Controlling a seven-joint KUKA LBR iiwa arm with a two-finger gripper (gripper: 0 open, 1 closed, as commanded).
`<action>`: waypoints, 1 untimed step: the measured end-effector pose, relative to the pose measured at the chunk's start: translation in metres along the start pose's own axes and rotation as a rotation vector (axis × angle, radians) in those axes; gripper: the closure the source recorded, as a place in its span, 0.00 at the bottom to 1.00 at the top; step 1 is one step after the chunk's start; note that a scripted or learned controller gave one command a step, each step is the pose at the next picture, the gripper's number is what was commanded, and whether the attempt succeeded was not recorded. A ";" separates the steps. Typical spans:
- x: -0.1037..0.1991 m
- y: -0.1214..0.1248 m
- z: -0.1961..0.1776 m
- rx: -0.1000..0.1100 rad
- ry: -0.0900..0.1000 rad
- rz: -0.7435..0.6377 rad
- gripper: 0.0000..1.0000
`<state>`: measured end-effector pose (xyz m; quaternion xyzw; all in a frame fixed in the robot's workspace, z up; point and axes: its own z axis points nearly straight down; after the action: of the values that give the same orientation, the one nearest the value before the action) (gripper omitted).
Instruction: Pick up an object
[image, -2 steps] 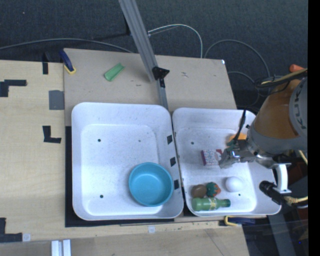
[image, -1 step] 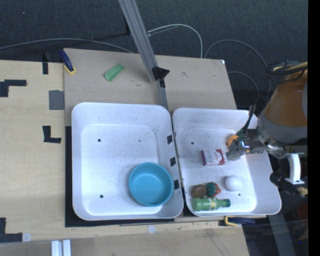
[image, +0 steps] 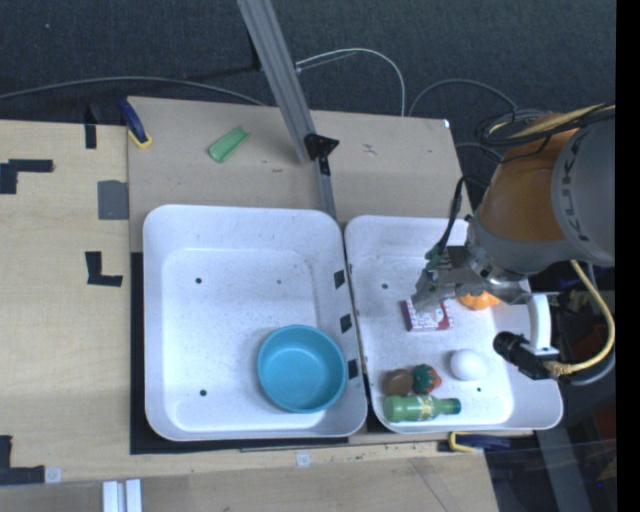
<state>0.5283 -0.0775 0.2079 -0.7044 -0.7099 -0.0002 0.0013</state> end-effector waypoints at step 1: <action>0.039 0.024 0.003 0.000 -0.001 0.001 1.00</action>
<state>0.5518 -0.0380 0.2052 -0.7047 -0.7095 0.0000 0.0009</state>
